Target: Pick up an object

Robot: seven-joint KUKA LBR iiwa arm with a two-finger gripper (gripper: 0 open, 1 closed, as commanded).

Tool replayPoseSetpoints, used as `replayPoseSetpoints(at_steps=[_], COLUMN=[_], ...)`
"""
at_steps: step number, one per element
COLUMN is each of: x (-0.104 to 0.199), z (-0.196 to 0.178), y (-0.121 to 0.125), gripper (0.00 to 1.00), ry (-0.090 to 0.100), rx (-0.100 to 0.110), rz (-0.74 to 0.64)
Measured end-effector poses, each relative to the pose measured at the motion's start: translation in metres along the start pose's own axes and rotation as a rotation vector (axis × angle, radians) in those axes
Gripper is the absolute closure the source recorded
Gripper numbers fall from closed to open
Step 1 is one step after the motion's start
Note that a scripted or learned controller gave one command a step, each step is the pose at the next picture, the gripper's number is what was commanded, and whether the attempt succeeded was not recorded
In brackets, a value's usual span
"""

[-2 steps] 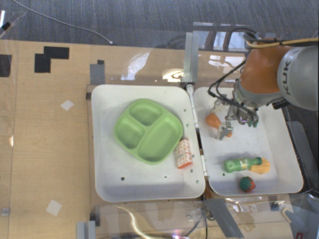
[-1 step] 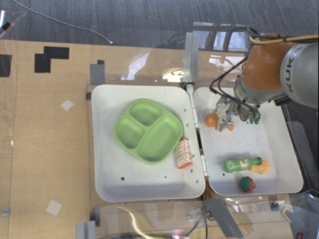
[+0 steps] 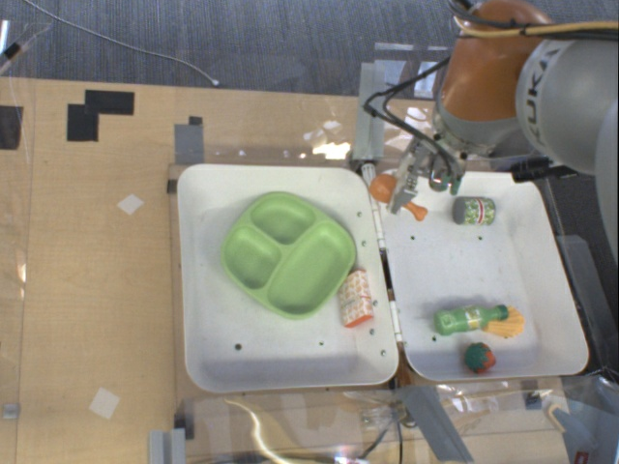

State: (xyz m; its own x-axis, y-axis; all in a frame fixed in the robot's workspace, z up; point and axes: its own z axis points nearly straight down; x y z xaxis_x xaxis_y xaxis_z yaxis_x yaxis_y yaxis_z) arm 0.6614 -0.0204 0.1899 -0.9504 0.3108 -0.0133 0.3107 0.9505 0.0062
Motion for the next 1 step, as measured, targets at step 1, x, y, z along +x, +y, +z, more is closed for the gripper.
replayPoseSetpoints(at_steps=[1], x=[0.0469], z=[-0.0152], y=[0.0324], gripper=[1.0], ry=[0.006], rx=[0.003], rz=[0.29])
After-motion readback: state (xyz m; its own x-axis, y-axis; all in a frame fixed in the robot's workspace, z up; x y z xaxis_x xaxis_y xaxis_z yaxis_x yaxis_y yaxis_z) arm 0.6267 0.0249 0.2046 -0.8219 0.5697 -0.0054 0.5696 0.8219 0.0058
